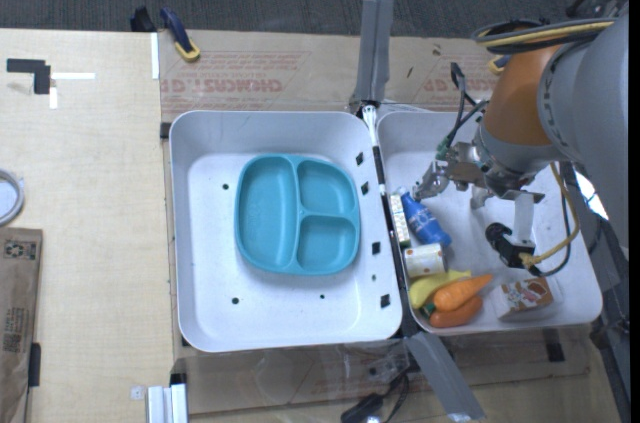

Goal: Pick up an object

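We look down on a pale tabletop (90,211) carrying two shallow white bins side by side. The left bin (200,291) has a wide bare floor on every side of a teal divided plate (298,213), which lies flat near its middle with three compartments, none holding anything. Its right wall touches the right bin (400,133) along a shared edge.

The right bin is much more crowded. The grey arm with its orange band (520,96) comes in from the right and covers much of the bin's upper right part. The end effector (438,179) hangs over the bin's upper left area, just above the cluster of objects. Whether it is released or clenched we cannot tell, and we see nothing grasped in it.

The objects sit along the left wall and the front edge. A blue bottle (428,226) lies tilted just below the end effector, beside a white strip-like pack (400,217) against the wall. Below them is a small white cup-like tub (424,260), then a yellow banana (432,285) and an orange carrot (466,291) touching each other, with a red-orange rounded piece (455,313) at the front rim. A clear packet with a red label (526,296) lies near the front right. The open floor lies mainly in the middle, between the bottle and the packet.
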Available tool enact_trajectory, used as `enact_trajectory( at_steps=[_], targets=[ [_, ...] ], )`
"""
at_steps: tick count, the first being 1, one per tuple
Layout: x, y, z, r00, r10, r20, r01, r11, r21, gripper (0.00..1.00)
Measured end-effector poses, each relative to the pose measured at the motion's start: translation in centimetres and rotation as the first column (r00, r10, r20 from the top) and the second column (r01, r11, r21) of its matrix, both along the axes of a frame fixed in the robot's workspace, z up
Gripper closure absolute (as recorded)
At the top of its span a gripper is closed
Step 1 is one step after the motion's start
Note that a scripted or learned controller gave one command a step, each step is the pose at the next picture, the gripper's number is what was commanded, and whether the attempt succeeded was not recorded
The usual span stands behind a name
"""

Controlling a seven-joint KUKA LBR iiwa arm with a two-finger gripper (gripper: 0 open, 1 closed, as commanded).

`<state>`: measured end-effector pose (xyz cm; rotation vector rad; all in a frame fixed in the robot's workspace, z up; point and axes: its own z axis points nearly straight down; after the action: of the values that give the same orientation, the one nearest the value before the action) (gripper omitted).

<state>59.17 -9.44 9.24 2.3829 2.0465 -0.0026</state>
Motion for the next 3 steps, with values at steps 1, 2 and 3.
enact_trajectory(
  at_steps=[1, 2, 3],
  targets=[
    [-7.0, -4.5, -0.1, 0.996, 0.09, -0.002, -0.09, 0.996, 0.001, 0.0],
    [-11.5, -6.5, -0.1, 0.998, 0.058, -0.002, -0.058, 0.998, 0.002, 0.0],
    [-8.3, -6.6, -0.1, 0.954, 0.298, 0.001, -0.298, 0.954, 0.001, 0.0]
  ],
)
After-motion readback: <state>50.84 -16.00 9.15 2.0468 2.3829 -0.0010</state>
